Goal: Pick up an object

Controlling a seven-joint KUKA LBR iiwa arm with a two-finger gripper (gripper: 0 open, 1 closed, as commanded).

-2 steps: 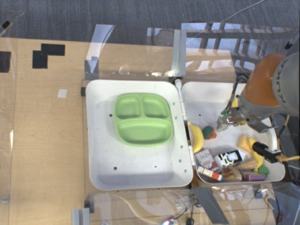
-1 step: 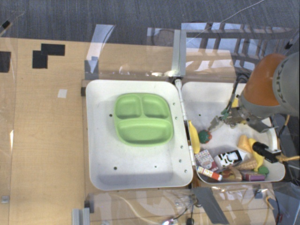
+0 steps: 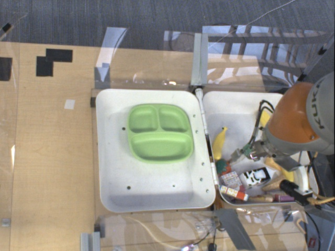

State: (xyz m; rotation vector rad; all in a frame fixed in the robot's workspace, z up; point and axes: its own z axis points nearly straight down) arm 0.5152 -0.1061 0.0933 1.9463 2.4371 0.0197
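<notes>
Gripper (image 3: 250,154) hovers low over clutter in the right shallow white bin (image 3: 235,104); jaw state cannot be told. Yellow plastic banana (image 3: 220,141) lies at its nine o'clock, fairly isolated. Advice: descend there, centred across its narrow width.

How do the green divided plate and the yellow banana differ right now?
The green three-compartment plastic plate lies flat, alone in the left white bin; the yellow banana lies in the right white bin, beside a pile of small items. The plate is broad and rounded-rectangular; the banana is slim, curved and much smaller. Both rest on bin floors, apart from the arm.
</notes>
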